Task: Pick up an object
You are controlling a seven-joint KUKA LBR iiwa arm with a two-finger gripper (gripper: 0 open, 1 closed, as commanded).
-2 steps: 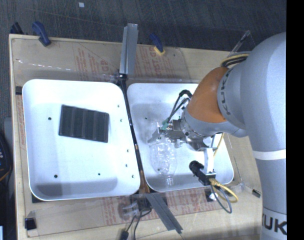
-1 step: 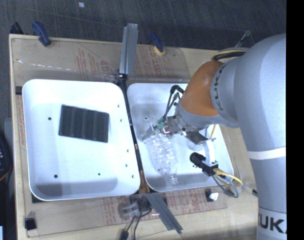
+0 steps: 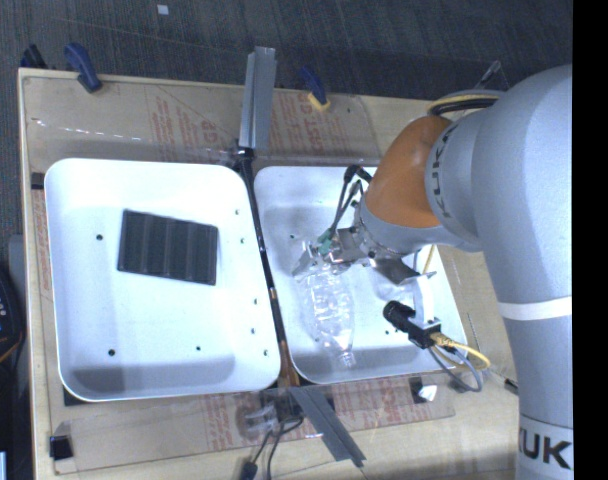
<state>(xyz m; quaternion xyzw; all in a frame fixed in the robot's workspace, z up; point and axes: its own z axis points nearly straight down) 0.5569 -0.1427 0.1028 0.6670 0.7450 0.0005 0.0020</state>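
While its cap end points toward the near rim, the clear crumpled plastic bottle [image 3: 329, 310] lies lengthwise in the right white bin [image 3: 284, 193], its far end reaching the pincer [image 3: 334, 243]; whether that pincer is clenched cannot be told. Leftward, a dark ribbed rectangular slab [image 3: 168, 247] lies in the left white bin [image 3: 74, 183].

Two shallow white bins side by side on the wooden bench [image 3: 44, 118]. Left bin [image 3: 74, 198], left of centre: one dark grey ribbed rectangular pad [image 3: 169, 247], lying flat. Right bin [image 3: 284, 198], centre of frame: clear crumpled plastic bottle [image 3: 329, 308], on its side, lengthwise down the frame. Grey arm with orange band [image 3: 409, 183] enters from right; gripper [image 3: 329, 248] sits at the bottle's upper end, contact not resolvable.
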